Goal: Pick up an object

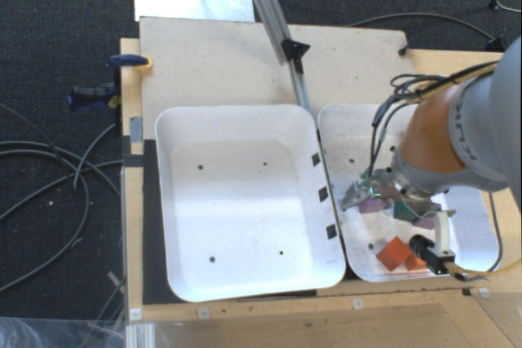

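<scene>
My gripper (pixel 360 196) is low inside the right bin (pixel 347 134), near its left wall. A small purple object (pixel 372 206) lies right against the gripper's tip; whether it is held is not visible. A teal object (pixel 405 213) sits just to the right, partly under the wrist. A red-orange block (pixel 393 253) rests near the bin's front edge, with a smaller orange piece (pixel 415 263) beside it.
The left bin (pixel 175 126) stands beside the right one, their walls touching. A grey metal pole (pixel 273 8) slants down from the top to the bins' shared back corner. Blue clamps (pixel 122 61) grip the bench's left edge.
</scene>
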